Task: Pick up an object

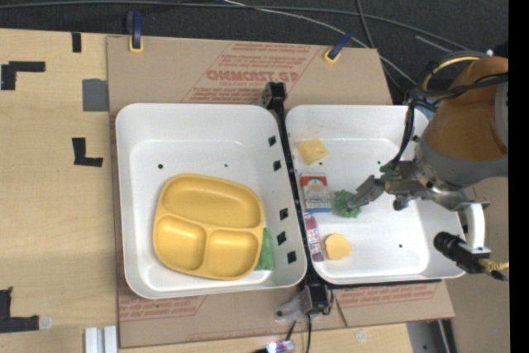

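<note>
Low over the right bin (pixel 413 264), the tool (pixel 357 200) touches a green object (pixel 346 205); finger state unclear.

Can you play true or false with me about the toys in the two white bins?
1. The yellow plastic divided tray lies in the left white bin. True.
2. The gripper is above the left bin. False: it is over the right white bin, at the small green object.
3. The round yellow piece sits on the tray. False: it lies in the right bin.
4. A pale yellow chunk lies in the right bin. True.
</note>
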### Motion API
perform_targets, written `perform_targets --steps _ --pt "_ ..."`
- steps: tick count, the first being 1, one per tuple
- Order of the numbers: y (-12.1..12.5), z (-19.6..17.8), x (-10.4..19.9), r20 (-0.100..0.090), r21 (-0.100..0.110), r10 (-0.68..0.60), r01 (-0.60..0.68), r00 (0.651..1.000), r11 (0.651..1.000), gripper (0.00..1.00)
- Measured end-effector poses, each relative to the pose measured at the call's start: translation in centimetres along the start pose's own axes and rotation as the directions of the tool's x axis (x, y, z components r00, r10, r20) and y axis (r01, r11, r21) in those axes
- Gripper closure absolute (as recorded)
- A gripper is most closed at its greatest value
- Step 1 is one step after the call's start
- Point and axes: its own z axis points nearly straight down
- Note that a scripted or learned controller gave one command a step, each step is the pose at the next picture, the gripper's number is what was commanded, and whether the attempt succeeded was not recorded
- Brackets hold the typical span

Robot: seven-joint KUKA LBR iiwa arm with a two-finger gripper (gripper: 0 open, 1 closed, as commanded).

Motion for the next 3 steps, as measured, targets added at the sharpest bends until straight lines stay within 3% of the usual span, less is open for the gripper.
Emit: perform_targets --steps 2,3 --pt "0.0 11.1 0.9 0.001 -0.001 0.000 0.000 1.000 1.000 0.00" --pt "0.0 9.8 0.9 0.002 -0.004 0.001 -0.001 1.000 1.000 1.00"
